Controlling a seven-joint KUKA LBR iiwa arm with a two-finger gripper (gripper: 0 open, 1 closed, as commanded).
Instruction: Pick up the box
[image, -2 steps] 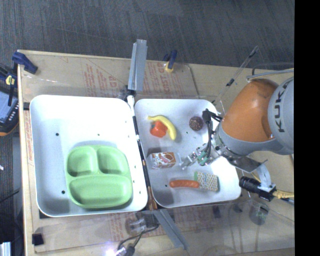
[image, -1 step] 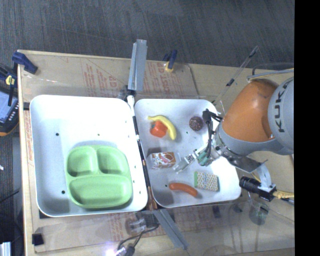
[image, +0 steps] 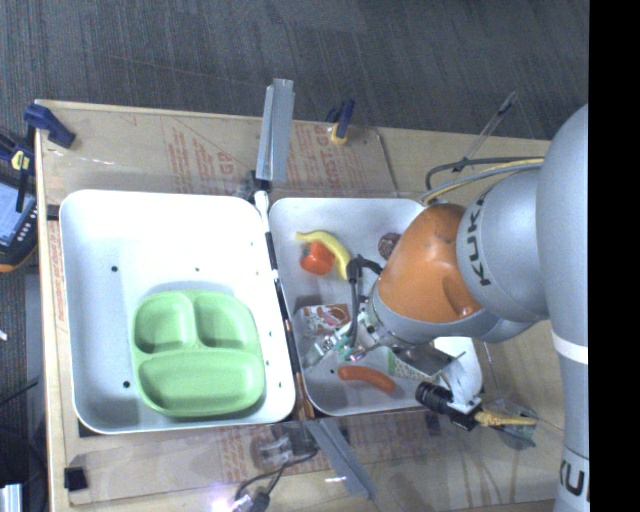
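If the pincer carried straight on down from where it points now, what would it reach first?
Probably the small printed box in the right bin: the pincer points down at its lower edge, beside the orange sausage-shaped toy. Depth is unclear from above, so it may be touching already.

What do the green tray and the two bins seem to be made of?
The green tray looks like moulded plastic, matte, with rounded compartments and soft edges. The left bin and right bin look like smooth white plastic, slightly glossy, with rounded corners; thin painted metal cannot be excluded.

Tool (image: 352, 338) and box (image: 326, 318) partly hidden under the arm's orange wrist (image: 425, 275).
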